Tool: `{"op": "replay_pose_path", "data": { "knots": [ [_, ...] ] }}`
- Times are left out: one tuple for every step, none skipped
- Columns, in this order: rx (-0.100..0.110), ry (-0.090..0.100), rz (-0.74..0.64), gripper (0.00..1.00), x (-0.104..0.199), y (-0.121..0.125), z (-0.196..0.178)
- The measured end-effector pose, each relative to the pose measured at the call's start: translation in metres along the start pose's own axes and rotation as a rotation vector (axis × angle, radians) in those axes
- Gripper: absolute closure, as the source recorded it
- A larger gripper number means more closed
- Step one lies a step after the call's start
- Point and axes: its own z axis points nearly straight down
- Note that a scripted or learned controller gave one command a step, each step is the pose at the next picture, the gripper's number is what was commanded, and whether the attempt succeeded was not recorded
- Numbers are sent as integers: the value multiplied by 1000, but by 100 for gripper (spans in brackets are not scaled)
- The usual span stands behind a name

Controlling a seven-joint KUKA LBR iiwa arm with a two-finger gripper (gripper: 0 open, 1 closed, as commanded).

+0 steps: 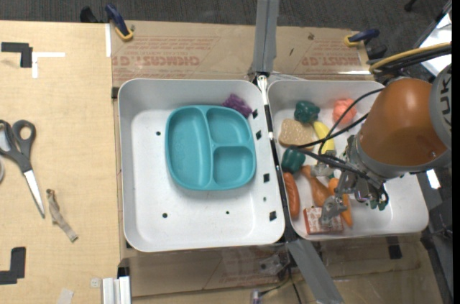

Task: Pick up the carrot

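Note:
The carrot (317, 185) is a small orange piece that lies at a slant in the right bin (402, 220), near the bin's front. My gripper (333, 207) hangs low over the bin just right of the carrot and above a red and white packet (316, 220). The gripper's body and cables cover the carrot's right end. A second orange bit (348, 218) shows just past the gripper on its right. The arm's orange band (402, 124) hides the right part of the bin.
Close to the carrot lie a red sausage (291, 195), a green piece (292, 159), a bread slice (297, 132), a yellow item (325, 138), a dark green pepper (307, 111) and a pink item (345, 108). The left bin (144, 216) holds a teal divided plate (212, 148) and a purple item (238, 103). Scissors (21, 152) lie on the bench at far left.

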Motion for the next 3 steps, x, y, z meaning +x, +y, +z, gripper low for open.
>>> {"op": "replay_pose_path", "data": {
  "knots": [
    [-2,-10,-4,100,-4,2,-11],
    [-6,21,-235,100,8,-21,-24],
    [-5,24,-101,100,-34,-92,-117]
  ]
}}
